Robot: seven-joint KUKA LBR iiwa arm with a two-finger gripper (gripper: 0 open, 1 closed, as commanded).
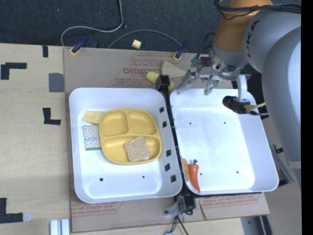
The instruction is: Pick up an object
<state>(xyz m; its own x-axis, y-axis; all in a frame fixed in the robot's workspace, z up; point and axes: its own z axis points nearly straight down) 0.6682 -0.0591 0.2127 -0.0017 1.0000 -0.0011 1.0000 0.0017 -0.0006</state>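
End effector (198, 86) hangs released, holding nothing, over right bin's (259, 131) back edge. Best target: carrot (194, 176) at front-left corner; approach steeply, avoid wall.

Yellow divided plate (128, 131) carrying a tan bread slice (137, 149), blue-and-white patterned sponge (91, 137) alongside, orange carrot (194, 176) with green top, both bins (244, 180) white, arm (274, 38) grey with orange band.
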